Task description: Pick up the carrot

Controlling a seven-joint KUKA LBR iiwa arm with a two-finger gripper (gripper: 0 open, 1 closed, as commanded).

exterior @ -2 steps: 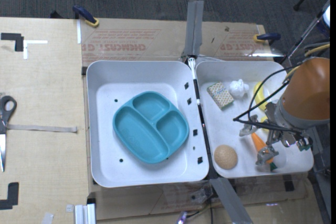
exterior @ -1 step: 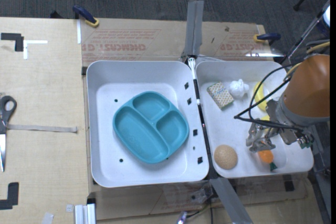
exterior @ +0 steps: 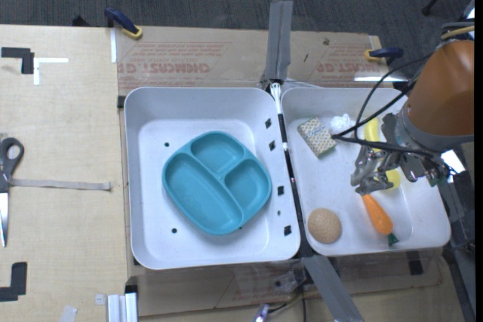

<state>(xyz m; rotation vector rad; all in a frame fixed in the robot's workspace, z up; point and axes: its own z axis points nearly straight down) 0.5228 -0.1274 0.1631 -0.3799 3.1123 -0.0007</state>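
Jaws [exterior: 369,181] hanging low over right bin [exterior: 423,237], fingers pointing down; released or clenched, cannot tell. Carrot [exterior: 377,215] lying on bin floor just beneath and slightly nearer camera than jaws, touching or not unclear, green end pointing toward bin's front rim. Round tan ball [exterior: 324,225] resting to jaws' left, near front. Yellow object [exterior: 373,133] sitting just behind jaws, partly hidden. Patterned sponge [exterior: 316,136] lying farther back-left. Blue divided plate [exterior: 217,182] sitting in left bin [exterior: 143,162], well apart. Scissors [exterior: 7,177] lying on counter [exterior: 60,124], far left.
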